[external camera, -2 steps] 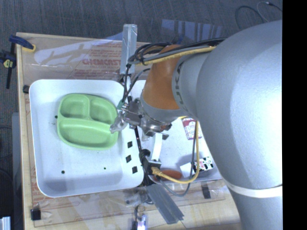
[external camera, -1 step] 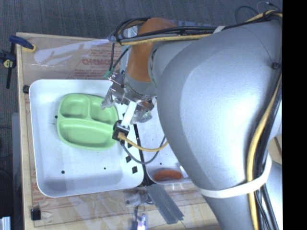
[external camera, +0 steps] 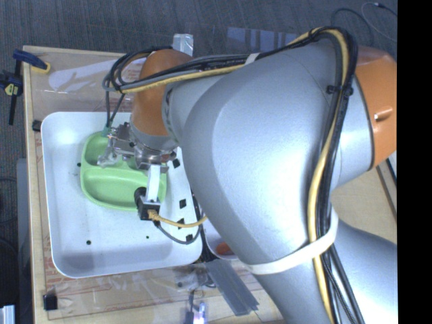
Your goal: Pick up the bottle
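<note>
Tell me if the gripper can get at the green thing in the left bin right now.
Probably yes. The gripper sits directly over the green object in the left bin, with nothing else between them. Whether that object is the bottle is unclear.

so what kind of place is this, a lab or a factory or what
Most likely a robotics lab test bench: a grey arm reaches over a shallow white bin holding a green object, on a wooden bench with clamps.
</note>
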`<state>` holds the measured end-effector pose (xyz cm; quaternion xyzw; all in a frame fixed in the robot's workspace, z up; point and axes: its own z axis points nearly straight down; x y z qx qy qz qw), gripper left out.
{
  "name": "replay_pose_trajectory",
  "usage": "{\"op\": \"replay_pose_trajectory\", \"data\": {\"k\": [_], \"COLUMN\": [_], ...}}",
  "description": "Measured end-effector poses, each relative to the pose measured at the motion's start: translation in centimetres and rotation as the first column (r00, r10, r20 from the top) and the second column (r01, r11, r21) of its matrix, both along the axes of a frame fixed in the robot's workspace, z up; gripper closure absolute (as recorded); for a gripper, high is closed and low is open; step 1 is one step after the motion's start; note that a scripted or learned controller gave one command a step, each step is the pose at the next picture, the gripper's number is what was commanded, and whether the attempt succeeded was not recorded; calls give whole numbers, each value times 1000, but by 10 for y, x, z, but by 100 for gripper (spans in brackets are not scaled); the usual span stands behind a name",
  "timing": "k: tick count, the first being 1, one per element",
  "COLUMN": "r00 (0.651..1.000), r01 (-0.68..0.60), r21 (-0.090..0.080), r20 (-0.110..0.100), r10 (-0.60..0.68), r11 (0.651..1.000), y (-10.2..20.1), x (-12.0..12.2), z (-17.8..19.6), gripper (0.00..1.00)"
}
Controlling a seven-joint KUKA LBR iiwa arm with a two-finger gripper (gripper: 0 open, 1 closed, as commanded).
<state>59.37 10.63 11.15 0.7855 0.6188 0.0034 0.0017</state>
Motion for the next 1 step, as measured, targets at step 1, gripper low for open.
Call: {"op": "replay_pose_trajectory", "data": {"k": [1], "r00": [1000], "r01": [-5], "r21": [0], "r20": [-5], "r10": [5], "r11": [1000], "y": [1], "x": [1], "z": [7], "gripper": [100]}}
